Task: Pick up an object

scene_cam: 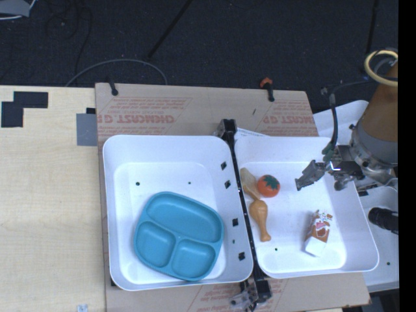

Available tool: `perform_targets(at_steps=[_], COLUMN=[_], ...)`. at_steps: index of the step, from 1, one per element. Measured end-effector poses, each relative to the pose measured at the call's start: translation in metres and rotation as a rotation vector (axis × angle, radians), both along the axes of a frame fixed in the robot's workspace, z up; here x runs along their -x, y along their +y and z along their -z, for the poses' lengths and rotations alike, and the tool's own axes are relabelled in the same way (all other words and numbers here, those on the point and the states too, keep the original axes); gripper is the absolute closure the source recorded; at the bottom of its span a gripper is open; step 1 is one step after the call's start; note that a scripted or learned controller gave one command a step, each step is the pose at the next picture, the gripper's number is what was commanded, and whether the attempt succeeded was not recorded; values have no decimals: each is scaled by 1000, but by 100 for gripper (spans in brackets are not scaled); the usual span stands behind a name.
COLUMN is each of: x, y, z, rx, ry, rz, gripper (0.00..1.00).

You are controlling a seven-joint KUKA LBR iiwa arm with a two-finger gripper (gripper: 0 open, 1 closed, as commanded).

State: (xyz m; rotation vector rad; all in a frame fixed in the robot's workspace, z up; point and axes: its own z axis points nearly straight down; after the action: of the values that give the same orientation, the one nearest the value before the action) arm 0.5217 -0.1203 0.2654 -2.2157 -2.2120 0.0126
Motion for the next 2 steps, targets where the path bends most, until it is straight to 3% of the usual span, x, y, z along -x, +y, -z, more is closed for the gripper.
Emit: perform_targets(at_steps=[1,2], x=[-2,5], y=[0,-8], z=[-6,48], rx=[2,0], ry=[-12,-5], rz=[-2,-1], gripper=[0,0])
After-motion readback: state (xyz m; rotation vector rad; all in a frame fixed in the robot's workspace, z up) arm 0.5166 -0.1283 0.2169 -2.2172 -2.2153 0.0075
